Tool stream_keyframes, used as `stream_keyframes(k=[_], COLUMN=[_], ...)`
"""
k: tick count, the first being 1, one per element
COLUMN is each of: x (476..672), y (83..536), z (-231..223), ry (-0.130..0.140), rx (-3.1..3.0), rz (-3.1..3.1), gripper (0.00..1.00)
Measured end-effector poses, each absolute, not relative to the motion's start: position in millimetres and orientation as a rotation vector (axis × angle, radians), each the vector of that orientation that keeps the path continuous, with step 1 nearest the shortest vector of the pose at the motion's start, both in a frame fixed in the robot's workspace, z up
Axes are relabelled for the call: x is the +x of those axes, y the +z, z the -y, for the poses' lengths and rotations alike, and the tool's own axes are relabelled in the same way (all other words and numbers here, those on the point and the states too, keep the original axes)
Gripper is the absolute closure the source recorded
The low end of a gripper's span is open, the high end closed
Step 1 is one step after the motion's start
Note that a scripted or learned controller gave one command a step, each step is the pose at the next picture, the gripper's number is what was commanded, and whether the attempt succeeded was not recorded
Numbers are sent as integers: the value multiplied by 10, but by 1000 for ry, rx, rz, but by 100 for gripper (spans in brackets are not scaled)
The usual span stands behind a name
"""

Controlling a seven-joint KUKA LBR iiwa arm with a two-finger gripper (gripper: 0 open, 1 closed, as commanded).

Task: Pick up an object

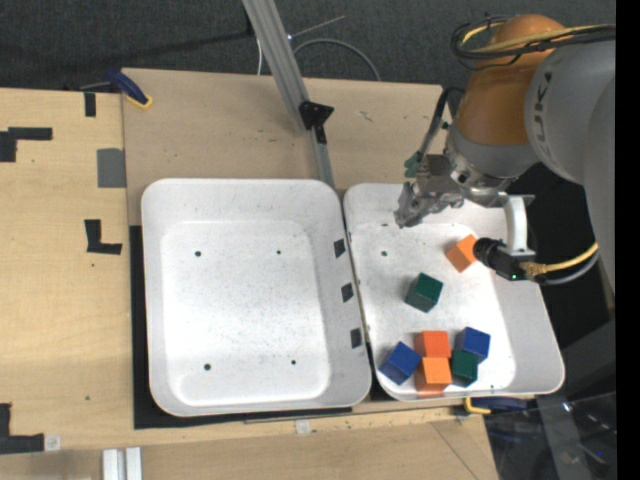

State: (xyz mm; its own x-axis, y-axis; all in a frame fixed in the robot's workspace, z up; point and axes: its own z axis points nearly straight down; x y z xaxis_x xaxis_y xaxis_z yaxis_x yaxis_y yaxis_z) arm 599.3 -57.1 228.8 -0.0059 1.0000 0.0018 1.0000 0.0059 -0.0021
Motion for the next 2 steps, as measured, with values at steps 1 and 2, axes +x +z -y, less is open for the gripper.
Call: stream_keyframes(k=[1, 2], x=[5915, 5902], y=[2392, 2435], z=[60, -529], ry=[-1, -1], rx=[-2212, -2211], rz=[2228, 2228], gripper=[100, 100])
